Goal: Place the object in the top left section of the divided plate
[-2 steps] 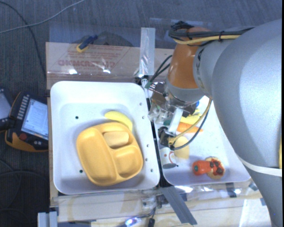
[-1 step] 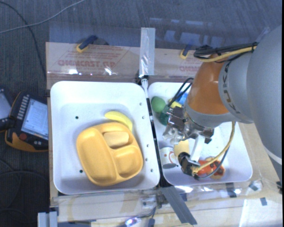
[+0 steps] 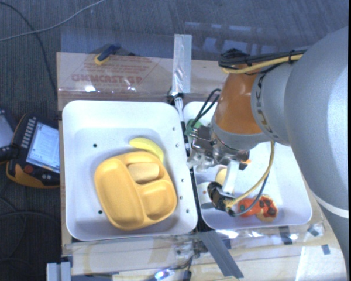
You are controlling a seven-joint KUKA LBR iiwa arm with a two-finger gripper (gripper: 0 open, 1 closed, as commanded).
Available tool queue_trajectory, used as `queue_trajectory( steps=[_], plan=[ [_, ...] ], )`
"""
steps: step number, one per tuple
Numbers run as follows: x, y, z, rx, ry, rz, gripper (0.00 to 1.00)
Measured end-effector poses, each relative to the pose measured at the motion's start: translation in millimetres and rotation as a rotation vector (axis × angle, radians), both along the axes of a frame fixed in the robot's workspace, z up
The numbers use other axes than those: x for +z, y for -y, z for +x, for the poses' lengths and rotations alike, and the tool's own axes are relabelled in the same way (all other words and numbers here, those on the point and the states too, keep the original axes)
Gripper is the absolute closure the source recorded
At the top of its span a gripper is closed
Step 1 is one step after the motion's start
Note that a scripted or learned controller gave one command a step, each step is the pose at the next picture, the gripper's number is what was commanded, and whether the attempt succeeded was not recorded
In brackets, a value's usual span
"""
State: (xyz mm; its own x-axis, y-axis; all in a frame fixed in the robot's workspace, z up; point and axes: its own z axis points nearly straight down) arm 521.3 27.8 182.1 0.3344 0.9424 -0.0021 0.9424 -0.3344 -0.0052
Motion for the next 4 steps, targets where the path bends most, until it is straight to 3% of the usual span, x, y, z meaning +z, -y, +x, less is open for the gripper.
queue_trajectory(
  steps=[1,2,3,4],
  plan=[
    [0,42,-39,-0.136,-0.001,0.0,1.0],
    [0,5,-3,-0.208,0.0,-0.002,1.0],
    [37,93,-38,0.014,0.001,-0.002,1.0],
    [0,35,4,-0.012,0.0,0.0,1.0]
  ],
)
